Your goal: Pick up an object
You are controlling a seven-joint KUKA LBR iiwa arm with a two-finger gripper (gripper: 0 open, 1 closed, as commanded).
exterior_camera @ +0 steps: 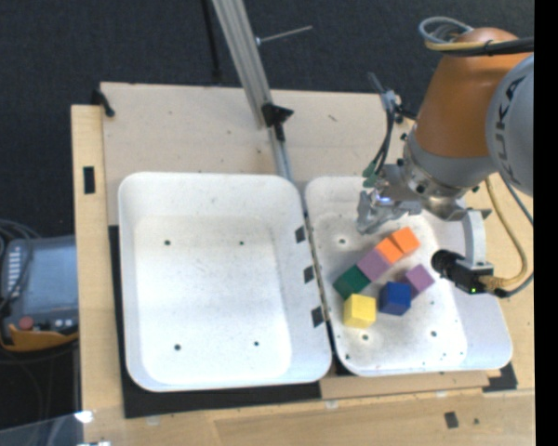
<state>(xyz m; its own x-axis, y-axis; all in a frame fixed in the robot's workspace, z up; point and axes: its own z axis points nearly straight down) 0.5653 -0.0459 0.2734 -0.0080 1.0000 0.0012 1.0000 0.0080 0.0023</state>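
Several small blocks lie clustered in the right bin [446, 342]: an orange block [397, 244], a light purple block [374, 263], a green block [352, 281], a yellow cube [359, 310], a blue cube [396, 297] and a purple block [418, 278]. My gripper [379, 210] hangs over the back part of that bin, just above and left of the orange block. Nothing shows between its fingers.
The left bin [214, 282] sits beside the right one, divided by a rim with black clips. A slanted metal rail [246, 59] crosses the bench's back. A black sensor with cable [460, 272] hangs at the arm's right. A handheld controller [28, 291] lies far left.
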